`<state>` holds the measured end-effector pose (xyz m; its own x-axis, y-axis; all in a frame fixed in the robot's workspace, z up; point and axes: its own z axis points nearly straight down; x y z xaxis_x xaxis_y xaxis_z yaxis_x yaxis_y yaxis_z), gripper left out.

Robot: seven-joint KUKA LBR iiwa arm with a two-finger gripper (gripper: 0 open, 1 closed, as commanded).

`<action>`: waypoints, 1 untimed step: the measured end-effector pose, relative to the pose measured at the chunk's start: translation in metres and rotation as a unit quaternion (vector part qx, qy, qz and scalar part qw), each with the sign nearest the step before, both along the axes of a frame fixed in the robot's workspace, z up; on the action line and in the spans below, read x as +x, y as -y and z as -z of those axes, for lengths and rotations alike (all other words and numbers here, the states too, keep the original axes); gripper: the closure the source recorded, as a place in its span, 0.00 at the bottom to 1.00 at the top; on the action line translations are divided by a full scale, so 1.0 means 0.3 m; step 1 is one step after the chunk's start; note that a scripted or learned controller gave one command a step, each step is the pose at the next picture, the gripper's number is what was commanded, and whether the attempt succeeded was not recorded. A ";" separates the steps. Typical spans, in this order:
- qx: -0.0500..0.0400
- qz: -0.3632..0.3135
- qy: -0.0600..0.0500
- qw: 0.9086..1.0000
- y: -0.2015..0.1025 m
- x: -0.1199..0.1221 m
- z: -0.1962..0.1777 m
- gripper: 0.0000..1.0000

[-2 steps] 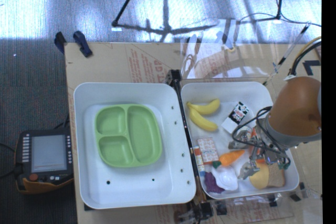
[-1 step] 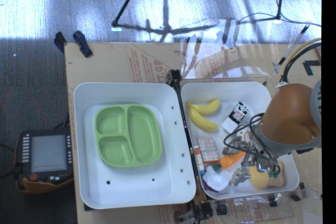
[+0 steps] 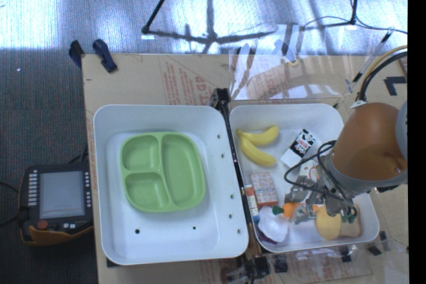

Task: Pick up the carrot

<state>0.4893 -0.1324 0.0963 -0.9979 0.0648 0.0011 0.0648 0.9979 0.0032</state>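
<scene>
The small orange carrot [image 3: 289,210] lies lower right, seemingly just left of the metal claw [image 3: 313,206]; whether the claw is spread, I cannot tell.

Glossy green plastic plate [image 3: 163,171]

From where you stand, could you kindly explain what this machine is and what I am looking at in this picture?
This is a single camera fixed above a workbench, looking down at a slant. The grey and orange shape at the right is a robot arm; its gripper, the part with the jaws, is low over the right bin. Two shallow white bins sit side by side. The left bin holds a green divided plate. The right one holds two bananas, a small black and white carton, a printed box, a white and purple item, a yellow fruit-like item and a bit of orange, probably the carrot. I cannot tell whether anything is held.
</scene>
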 end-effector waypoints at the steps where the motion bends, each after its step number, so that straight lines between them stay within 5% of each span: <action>1: -0.001 0.107 0.002 0.994 -0.209 -0.038 -0.307 1.00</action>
<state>0.4779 -0.0695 0.1884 -0.9615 0.2748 -0.0032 0.2748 0.9615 0.0022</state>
